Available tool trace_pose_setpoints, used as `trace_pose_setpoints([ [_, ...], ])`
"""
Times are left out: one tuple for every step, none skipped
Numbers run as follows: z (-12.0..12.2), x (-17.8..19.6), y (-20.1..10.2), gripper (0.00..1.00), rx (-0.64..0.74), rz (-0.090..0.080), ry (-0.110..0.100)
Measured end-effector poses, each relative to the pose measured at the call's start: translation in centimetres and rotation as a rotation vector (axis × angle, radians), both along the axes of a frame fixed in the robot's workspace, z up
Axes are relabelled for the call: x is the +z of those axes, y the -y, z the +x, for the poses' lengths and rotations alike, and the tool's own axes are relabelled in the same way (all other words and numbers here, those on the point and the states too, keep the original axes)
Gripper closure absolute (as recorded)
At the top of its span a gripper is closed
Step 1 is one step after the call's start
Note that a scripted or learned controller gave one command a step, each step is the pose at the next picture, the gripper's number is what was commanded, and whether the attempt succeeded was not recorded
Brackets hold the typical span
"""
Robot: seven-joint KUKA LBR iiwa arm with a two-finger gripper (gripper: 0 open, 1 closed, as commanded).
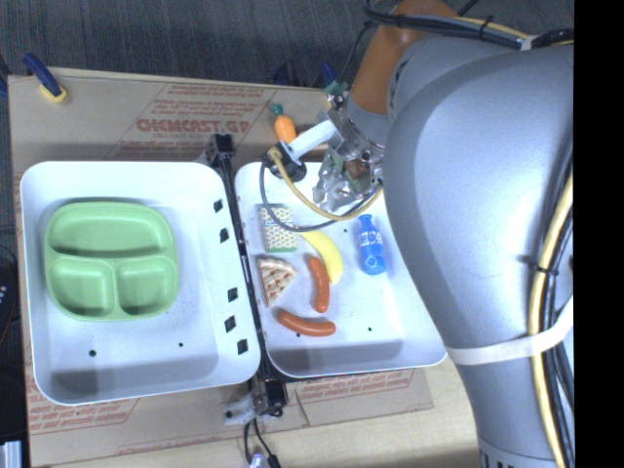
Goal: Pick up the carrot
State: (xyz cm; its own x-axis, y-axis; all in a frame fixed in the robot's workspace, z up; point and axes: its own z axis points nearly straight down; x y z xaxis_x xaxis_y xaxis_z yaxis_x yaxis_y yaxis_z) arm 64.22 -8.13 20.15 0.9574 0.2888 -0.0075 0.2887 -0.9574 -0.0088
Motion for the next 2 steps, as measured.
trace_pose_setpoints([
  [-11.70, 1.55, -9.22, 1.00, 0.010, -0.004, 0.002],
  [-11.69, 2.53, -9.19, 1.00, 0.013, -0.003, -0.001],
])
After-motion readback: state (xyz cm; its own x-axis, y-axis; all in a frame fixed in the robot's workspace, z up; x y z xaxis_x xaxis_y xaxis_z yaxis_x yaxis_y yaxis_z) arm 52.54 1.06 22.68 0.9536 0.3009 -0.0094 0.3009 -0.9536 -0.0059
